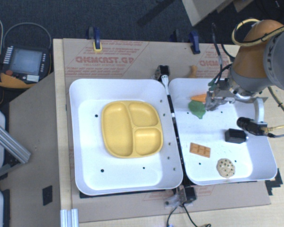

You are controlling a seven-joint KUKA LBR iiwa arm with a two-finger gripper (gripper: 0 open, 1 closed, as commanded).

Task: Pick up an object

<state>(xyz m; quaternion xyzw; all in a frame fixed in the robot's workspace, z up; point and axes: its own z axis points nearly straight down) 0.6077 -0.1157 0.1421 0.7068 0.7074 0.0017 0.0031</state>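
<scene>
Green, a soft-looking lump [197, 109], lies in the right bin [255, 174], touching or just beside the pincer [212, 101] on its left, with an orange piece [198, 98] right behind it. Whether the pincer stands wide or narrow I cannot tell; the wrist hides it. The green lump has no clear long axis. A cracker [199, 150] and a cookie [226, 167] lie well nearer the camera on smooth white plastic. A yellow divided plate [131, 128] sits in the left bin [85, 164], far left. Room around the lump looks ample.
</scene>
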